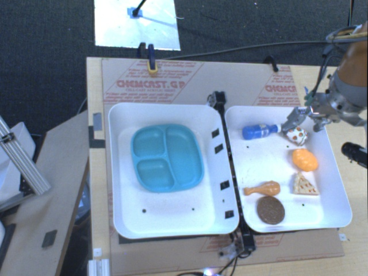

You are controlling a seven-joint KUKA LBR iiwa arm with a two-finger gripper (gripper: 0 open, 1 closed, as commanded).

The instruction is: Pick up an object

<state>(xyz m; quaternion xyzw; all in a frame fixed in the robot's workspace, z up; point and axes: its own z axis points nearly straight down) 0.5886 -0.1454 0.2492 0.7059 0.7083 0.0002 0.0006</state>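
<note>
The gripper (303,121) sits over the back of the right bin (339,211), fingers spread apart with nothing between them. One finger (293,118) points toward the cap end of the blue bottle (260,131), the other hangs just above the white spotted ball (296,135). Can't tell if it's actually touching either one, looks super close though.

Count in the right bin: one bottle lying on its side, one ball, one orange (305,159), one cheese wedge (305,185), one drumstick (263,188), one brown cookie (270,210). So six things, all loose on the bin floor, mostly along the right and front.

Left bin (123,211) has one blue tray (167,157) with three compartments.

Both bins sit side by side on a board (190,76) with red lettering, on a tan bench (95,91). Dark carpet (46,39) behind, with a shiny plate (135,16) on it, and a blue and yellow clamp (151,58) at the board's back edge.
</note>
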